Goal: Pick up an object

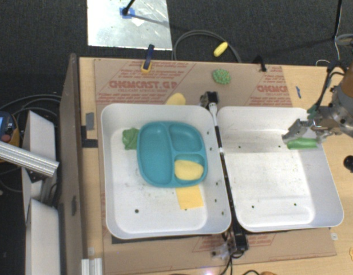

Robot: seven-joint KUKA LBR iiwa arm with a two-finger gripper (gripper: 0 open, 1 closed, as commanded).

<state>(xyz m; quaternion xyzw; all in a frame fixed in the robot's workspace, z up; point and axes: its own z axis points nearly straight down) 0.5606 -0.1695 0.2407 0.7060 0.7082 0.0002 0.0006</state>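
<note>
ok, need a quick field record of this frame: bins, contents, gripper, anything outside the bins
left bin: teal divided plate; yellow lump in its lower-right compartment; green leafy piece at plate's left edge; flat yellow slice on bin floor below plate
right bin: green stick-shaped item near far right corner
gripper: right above the green item; grasp unclear
outside bins: green round piece, yellow piece

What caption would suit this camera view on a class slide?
Grey arm's pincer over the right white bin, a green stick-shaped object at its tip; teal divided plastic tray in the left bin.
</note>
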